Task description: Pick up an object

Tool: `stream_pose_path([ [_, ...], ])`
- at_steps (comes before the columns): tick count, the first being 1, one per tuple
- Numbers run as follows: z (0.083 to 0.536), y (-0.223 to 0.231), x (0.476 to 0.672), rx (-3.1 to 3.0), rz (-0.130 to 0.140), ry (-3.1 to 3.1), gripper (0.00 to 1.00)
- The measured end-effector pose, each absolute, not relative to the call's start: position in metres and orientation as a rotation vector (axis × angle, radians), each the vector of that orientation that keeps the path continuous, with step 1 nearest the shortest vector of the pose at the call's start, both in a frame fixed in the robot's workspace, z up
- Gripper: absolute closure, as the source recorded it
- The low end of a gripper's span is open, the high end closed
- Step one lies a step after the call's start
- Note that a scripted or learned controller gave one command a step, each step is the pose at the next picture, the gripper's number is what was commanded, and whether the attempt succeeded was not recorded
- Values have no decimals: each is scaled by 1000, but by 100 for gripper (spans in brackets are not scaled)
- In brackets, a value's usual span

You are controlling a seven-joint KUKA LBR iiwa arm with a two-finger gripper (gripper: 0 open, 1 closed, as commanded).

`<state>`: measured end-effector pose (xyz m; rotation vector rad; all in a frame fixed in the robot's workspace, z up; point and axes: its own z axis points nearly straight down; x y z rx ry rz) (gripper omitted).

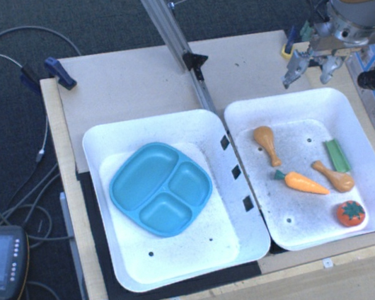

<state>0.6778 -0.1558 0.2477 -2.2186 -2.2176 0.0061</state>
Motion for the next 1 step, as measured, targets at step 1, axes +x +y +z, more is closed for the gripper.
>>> stream_pose_path([
  [1,205,-151,677,-2216,6,-2219,0],
])
